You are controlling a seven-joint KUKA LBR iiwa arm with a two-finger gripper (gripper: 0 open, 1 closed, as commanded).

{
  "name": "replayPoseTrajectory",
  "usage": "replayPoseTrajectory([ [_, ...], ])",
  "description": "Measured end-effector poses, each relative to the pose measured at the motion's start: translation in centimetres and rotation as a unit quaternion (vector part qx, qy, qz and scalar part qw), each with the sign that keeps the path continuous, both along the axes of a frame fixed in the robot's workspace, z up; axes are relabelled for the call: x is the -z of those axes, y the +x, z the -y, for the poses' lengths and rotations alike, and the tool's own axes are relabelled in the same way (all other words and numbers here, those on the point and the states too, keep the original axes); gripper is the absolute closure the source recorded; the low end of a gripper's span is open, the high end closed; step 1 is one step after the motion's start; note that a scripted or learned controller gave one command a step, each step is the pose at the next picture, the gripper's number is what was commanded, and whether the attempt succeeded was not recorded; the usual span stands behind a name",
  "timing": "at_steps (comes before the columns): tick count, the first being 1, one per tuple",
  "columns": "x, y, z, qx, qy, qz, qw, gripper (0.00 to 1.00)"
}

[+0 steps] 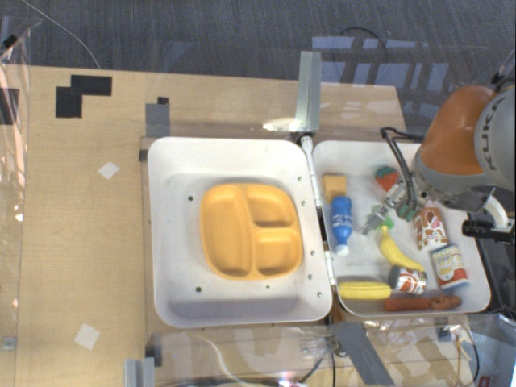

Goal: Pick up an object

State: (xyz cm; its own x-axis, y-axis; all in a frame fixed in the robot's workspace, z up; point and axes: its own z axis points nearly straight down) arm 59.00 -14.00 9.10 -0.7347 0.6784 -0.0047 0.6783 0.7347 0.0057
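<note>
Gripper [385, 216] sits low in the right bin [476, 301]; jaw state cannot be told. Nothing seen held, so the pick appears not yet done. Banana [397, 251] lies just below the jaws, blue bottle [341, 221] to their left, cans [448, 265] lower right. Can labels unreadable; "KU" shows on the arm

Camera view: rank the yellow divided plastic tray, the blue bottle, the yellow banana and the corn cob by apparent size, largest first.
1. Yellow divided plastic tray, far the largest.
2. Blue bottle.
3. Corn cob and yellow banana look about alike, so no ranking between them.
</note>
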Motion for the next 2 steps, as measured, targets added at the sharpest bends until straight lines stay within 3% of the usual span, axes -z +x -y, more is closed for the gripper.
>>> replayPoseTrajectory([
  [1, -2.0, 3.8, -1.5, 0.218, 0.0011, 0.000, 0.9760, 0.00],
  [2, -1.4, 8.1, 1.1, 0.247, 0.0007, 0.001, 0.9691, 0.00],
])
